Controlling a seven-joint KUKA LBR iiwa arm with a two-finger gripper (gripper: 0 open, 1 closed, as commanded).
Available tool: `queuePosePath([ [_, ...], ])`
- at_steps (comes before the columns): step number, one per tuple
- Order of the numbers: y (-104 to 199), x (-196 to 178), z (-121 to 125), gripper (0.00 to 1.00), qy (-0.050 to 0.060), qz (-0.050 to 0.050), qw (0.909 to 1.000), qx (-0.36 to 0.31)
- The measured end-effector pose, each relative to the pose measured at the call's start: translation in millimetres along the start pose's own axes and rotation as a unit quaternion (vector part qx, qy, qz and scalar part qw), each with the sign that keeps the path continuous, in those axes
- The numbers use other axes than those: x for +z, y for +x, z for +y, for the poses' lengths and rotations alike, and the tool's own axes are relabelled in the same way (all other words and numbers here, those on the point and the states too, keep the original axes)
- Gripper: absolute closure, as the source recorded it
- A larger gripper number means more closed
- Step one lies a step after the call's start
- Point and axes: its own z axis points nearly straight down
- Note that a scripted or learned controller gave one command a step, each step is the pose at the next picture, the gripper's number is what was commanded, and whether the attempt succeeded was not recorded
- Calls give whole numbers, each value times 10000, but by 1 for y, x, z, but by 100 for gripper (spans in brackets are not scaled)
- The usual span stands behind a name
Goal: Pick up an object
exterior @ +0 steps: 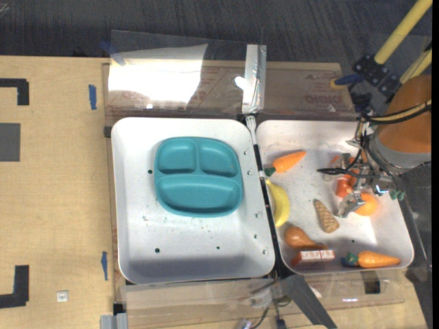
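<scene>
Two white bins sit side by side on a wooden bench as the arm's pincer (352, 199) reaches into the right bin (302, 139).

Whether the pincer is open or closed cannot be told. Toy food lies around it: an orange item (368, 205) just beside it, an ice-cream cone (326, 215) close by, a carrot (288, 161) and banana (278, 203) farther off. A teal plate (199, 175) lies well apart in the left bin (137, 238).
</scene>
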Motion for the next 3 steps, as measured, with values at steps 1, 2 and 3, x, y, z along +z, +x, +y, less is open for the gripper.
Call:
queuePosePath([
  [1, -5, -15, 0, 100, 20, -81, 10000, -2],
  [2, -4, -14, 0, 0, 17, -72, 10000, -3],
  [3, 17, -1, 13, 0, 4, -4, 9961, 882],
])
